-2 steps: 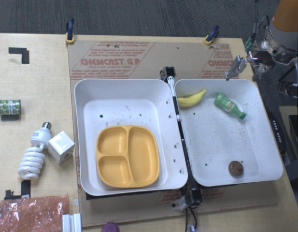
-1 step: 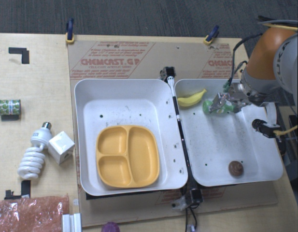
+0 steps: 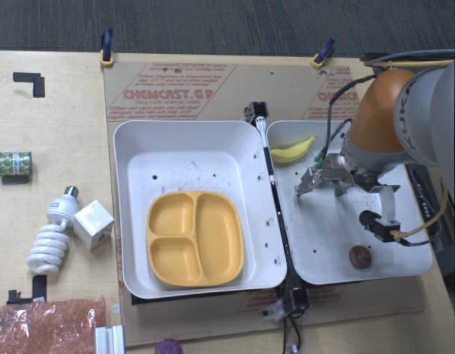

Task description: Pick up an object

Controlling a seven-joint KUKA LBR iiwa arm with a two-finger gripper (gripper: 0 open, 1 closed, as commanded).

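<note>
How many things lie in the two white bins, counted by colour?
Yellow: 2, the divided plate and the banana
Brown: 1, a small round object
Total: 3

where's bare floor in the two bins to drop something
Left bin: a strip above the yellow divided plate. Right bin: the near-left floor, between the divider and the brown ball. Crowded at the far end, around the banana and gripper.

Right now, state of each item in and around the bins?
banana: lying in right bin, top left corner
brown ball: resting in right bin, near front
yellow divided plate: flat in left bin
light bulb: lying on bench
tool: over right bin
</note>
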